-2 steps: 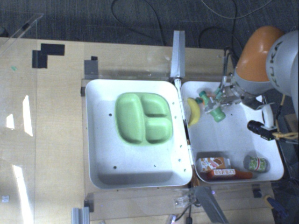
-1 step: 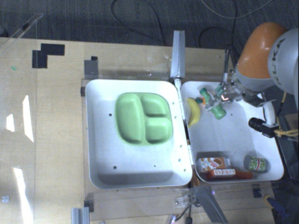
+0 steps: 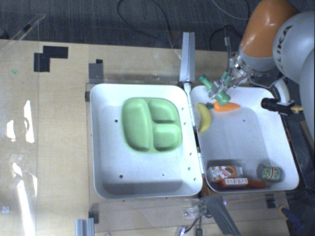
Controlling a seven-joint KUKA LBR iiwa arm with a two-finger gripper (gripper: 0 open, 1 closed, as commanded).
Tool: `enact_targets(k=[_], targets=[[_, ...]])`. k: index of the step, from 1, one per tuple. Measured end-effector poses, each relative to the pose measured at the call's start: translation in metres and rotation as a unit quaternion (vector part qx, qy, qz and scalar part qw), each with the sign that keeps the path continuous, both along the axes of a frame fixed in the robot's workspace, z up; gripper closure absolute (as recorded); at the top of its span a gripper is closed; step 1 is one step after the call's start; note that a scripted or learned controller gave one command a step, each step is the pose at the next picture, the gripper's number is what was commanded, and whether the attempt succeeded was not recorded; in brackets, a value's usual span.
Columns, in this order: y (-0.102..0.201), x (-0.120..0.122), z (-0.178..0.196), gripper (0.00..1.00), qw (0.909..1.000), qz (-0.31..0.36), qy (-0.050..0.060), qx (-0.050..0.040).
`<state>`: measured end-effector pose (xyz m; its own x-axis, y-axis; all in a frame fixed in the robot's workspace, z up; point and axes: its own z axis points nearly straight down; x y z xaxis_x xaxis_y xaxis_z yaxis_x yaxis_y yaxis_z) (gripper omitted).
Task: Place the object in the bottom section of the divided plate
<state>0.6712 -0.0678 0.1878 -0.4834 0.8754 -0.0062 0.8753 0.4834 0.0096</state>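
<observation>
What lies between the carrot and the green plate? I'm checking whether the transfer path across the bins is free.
The banana lies just left of the carrot, against the wall dividing the bins. That raised wall also crosses the route to the divided plate. The gripper is right at the carrot's green end.

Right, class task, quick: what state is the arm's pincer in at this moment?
Pincer: over the right bin, at the green top of the carrot; open, shut or holding cannot be told.
</observation>
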Motion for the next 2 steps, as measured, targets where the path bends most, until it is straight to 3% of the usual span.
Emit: enact_targets(k=[1, 2], targets=[[0.057, -0.001, -0.002, 1.0, 0.9998, 0.022, 0.002, 0.0007], [0.139, -0.001, 0.006, 1.0, 0.9949, 0.101, 0.002, 0.0003]])
